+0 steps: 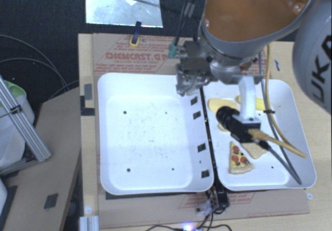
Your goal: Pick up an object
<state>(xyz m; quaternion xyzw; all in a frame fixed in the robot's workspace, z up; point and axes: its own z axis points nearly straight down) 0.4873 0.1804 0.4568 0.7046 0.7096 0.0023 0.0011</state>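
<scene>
Grey tool [187, 83] hovers at the far rim between your bins; you cannot tell how open it is. A pizza slice [240, 159] lies in the right bin [293, 116].

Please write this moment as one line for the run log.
gripper: above left bin far corner, by the divide | right bin: pizza slice, yellow piece | held: nothing seen

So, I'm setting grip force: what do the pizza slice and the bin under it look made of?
Pizza slice: probably a moulded plastic or rubber toy, matt, with flat red dots for topping. Bin: likely thin formed plastic, white, slightly glossy, with rounded corners.
</scene>
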